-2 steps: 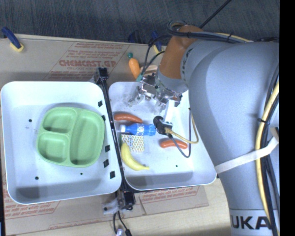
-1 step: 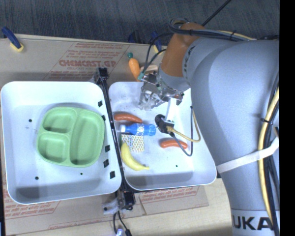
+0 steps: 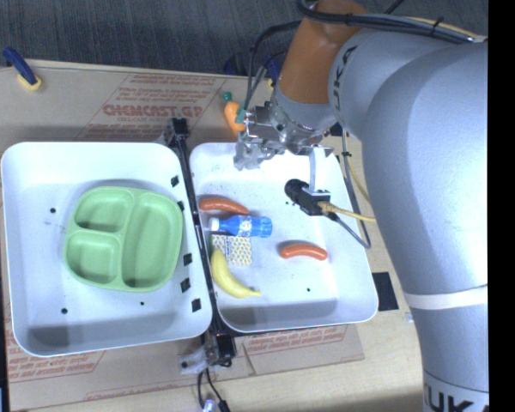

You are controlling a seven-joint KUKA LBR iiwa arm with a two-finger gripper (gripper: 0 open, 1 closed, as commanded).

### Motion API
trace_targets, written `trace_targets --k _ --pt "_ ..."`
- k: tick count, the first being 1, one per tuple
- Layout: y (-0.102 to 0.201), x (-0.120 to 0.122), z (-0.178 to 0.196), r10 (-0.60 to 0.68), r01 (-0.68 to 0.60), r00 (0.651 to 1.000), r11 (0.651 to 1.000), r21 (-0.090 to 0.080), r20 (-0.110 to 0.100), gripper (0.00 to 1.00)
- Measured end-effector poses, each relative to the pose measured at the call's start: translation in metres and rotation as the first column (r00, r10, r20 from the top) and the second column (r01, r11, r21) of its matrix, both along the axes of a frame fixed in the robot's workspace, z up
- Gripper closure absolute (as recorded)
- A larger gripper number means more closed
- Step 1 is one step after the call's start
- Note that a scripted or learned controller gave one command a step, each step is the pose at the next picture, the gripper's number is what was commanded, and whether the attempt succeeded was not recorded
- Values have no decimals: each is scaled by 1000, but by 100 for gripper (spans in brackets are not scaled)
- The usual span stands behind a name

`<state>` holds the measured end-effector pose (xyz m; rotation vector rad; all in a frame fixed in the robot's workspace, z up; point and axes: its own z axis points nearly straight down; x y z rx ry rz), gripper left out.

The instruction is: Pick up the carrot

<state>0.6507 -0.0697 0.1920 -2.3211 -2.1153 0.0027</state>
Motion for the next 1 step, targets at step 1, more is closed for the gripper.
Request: trace_targets --k 1 --pt "95 6 34 -88 88 996 996 0 -1 100"
